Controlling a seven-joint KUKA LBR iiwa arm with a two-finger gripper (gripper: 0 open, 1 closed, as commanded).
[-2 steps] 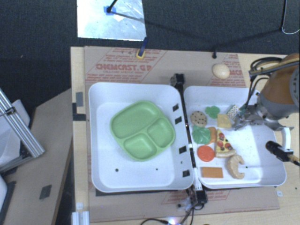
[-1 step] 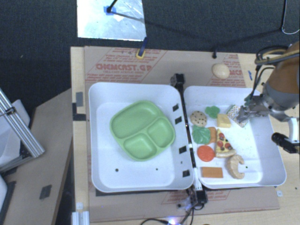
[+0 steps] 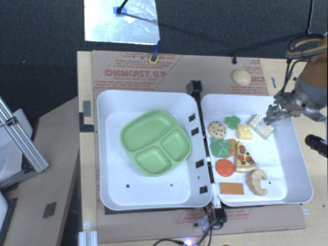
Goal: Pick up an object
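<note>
The gripper (image 3: 270,115) hangs over the far right part of the right bin (image 3: 294,152), and a speckled white block (image 3: 261,127) sits right at its fingertips; whether the fingers are clamped on it or merely touching it I cannot tell, as they are small and blurred. Just beside the block lies a yellow cheese wedge (image 3: 244,132). Toward the bin's left wall are a cookie (image 3: 217,129), a green leaf piece (image 3: 232,121) and a larger green piece (image 3: 220,147). Nearer the front edge lie a pizza slice (image 3: 245,158), a red tomato slice (image 3: 225,167), an orange slab (image 3: 231,188) and a tan curved piece (image 3: 258,181). The left bin (image 3: 110,188) holds a green divided plate (image 3: 155,142).
</note>
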